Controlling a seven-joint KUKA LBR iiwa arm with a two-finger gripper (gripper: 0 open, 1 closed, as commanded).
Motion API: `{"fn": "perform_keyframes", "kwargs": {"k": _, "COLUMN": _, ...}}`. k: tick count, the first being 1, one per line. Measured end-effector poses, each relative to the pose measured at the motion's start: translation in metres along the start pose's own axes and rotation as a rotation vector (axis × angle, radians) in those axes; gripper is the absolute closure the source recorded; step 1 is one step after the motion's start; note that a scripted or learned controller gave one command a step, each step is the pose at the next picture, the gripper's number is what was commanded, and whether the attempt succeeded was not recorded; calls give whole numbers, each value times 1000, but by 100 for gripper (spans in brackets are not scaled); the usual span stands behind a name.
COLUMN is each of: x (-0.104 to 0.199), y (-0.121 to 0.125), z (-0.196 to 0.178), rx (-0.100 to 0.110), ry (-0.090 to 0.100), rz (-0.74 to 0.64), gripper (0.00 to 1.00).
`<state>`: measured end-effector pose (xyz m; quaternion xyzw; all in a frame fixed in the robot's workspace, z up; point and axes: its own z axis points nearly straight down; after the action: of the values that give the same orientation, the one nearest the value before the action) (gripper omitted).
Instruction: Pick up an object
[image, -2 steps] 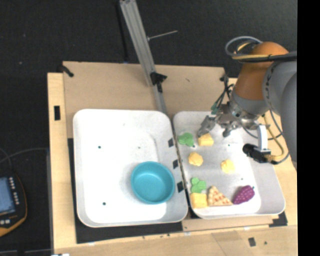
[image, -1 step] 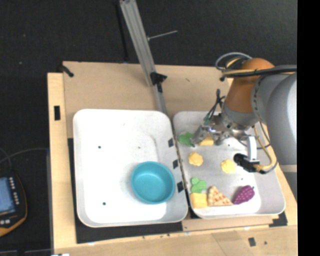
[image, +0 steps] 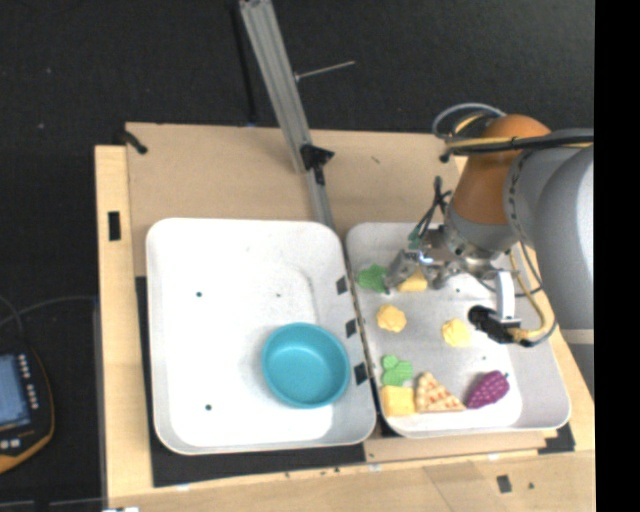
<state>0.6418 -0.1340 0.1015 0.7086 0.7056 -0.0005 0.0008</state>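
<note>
End effector (image: 412, 266) hovers touching yellow toy (image: 413, 284), beside green toy (image: 372, 277).

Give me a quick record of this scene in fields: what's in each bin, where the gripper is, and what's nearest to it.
left bin: one blue bowl, near its right edge
right bin: small toy foods, including purple grapes, a pizza slice, a green leaf, several yellow pieces
gripper: low over the right bin's far left part
nearest item: yellow piece, at the fingertips; grasp unclear
</note>
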Motion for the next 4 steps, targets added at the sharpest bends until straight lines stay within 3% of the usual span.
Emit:
{"fn": "perform_keyframes", "kwargs": {"k": 1, "x": -1, "y": 1, "z": -11, "rx": -4, "ry": 0, "rz": 2, "gripper": 100}}
{"fn": "perform_keyframes", "kwargs": {"k": 2, "x": -4, "y": 3, "z": -77, "rx": -8, "ry": 0, "rz": 0, "gripper": 100}}
{"fn": "perform_keyframes", "kwargs": {"k": 4, "x": -6, "y": 3, "z": -166, "rx": -6, "ry": 1, "rz": -7, "gripper": 100}}
